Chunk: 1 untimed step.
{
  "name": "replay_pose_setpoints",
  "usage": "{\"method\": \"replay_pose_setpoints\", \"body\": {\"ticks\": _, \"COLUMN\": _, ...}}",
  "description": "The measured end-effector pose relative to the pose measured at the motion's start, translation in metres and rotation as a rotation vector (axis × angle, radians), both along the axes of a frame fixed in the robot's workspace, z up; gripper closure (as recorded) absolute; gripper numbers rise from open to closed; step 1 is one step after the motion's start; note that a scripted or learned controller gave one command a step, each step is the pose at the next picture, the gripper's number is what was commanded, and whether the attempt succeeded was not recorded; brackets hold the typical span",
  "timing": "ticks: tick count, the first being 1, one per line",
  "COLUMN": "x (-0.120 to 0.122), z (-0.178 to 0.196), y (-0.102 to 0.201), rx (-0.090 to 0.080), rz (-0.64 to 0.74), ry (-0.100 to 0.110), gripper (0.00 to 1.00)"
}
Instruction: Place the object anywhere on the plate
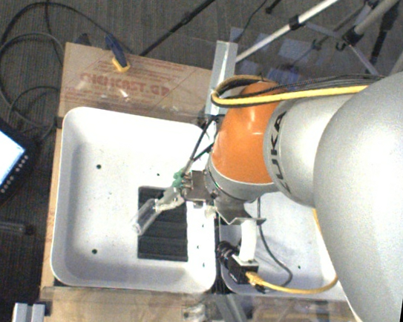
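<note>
Black plate [164, 237] lay in the left bin [91, 147]. Gripper [150, 213] hovered over it; whether it gripped anything was unclear. Release should happen low, over the plate's middle.

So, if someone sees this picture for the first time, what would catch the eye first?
First the huge grey arm with its orange band, coming in from the right and covering much of the right shallow white bin. Next the dark rectangular plate, lying near the right wall of the left shallow white bin. The metal claw hangs over the plate's upper left corner.
</note>
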<state>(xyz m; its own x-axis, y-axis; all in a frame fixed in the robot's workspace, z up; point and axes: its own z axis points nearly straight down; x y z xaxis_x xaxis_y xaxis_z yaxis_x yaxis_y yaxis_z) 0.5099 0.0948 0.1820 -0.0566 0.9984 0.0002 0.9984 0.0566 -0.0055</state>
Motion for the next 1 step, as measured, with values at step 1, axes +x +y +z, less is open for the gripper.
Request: {"method": "replay_pose_setpoints", "body": {"ticks": 1, "x": -0.0019, "z": 0.0967, "y": 0.0633, "rx": -0.003, "rz": 0.035, "ry": -0.004, "gripper": 0.00}}
